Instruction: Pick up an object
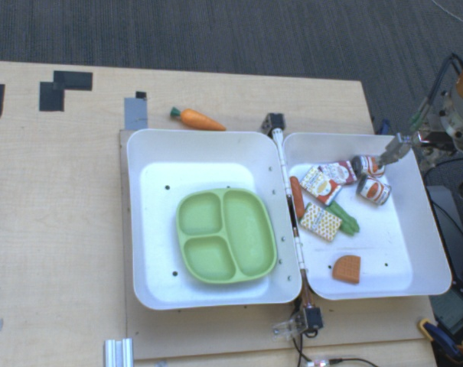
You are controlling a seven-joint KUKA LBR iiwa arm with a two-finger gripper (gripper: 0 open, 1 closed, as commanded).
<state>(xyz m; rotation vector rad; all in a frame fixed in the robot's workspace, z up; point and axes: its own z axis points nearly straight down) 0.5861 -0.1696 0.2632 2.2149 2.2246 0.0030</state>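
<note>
Camera view shows our gripper (390,150) near the 1 o'clock corner of the right bin (422,228). We cannot tell if it is apart or together, because it looks too small and blurry.

Nothing is picked yet. The toys we could take sit in a tight bunch at about 11 o'clock in that bin. Two small cans (371,180) lie just beside our gripper. Next to them are a red and white packet (336,171), two dotted boxes (321,222), a green toy (343,219) and a red hot dog (296,195) by the bin's left wall. An orange piece (347,269) sits alone near 6 o'clock.

We think the cans could roll away if we bump them. The bunch is so tight that we might push toys instead of grabbing one. The hot dog is close to the wall, so we could hit the wall there.

The left bin (139,228) has a green plate (227,235).
</note>
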